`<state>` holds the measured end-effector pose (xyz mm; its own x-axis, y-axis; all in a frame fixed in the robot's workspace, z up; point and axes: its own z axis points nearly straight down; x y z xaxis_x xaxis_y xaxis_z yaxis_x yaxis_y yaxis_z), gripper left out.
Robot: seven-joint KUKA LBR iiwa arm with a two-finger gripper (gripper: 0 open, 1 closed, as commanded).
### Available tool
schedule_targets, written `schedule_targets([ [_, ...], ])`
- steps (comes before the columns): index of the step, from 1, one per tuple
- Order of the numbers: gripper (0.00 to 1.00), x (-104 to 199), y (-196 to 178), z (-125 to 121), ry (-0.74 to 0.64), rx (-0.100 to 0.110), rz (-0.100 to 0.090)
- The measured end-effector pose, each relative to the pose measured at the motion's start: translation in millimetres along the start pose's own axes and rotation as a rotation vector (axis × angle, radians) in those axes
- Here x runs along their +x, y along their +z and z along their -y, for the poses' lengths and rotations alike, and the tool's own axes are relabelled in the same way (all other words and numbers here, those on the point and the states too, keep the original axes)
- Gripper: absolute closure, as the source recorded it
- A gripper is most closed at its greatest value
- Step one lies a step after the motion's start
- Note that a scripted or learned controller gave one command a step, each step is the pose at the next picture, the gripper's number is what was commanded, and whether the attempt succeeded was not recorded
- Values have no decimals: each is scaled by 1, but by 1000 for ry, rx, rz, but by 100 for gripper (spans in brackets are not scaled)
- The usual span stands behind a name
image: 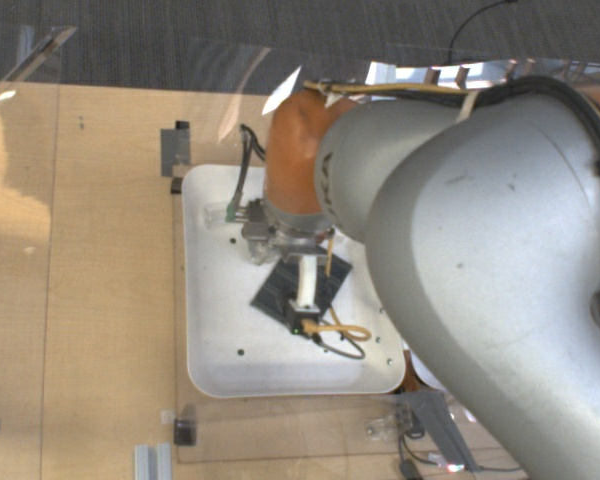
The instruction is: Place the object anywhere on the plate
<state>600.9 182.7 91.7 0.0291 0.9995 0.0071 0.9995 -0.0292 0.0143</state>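
Over the middle of the white bin (205, 298), the gripper (280, 240) is being held low; whether the claw is spread or pressed together cannot be told. Just beneath it, on the bin's floor, a dark flat slab (275, 298) is being partly covered, and whether this is the task's object cannot be told. The bin's right side is being hidden by the grey arm (480, 248). A dark bracket (178, 150) is being kept at the bin's far left corner.

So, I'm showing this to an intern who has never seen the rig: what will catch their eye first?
The huge grey arm swells across the whole right side of the view, with its orange band glowing near the top centre. Its end reaches down over the white bin, which stands out sharply against the pale wooden bench on the left.
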Motion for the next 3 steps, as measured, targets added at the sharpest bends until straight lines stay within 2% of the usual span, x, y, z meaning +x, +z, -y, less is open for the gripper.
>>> schedule_targets([
  [1, 100, 55, -158, -5, -368, 5, 2],
  [2, 100, 41, -39, -45, -186, 14, 5],
  [3, 100, 33, 0, 4, -511, -1, 1],
])
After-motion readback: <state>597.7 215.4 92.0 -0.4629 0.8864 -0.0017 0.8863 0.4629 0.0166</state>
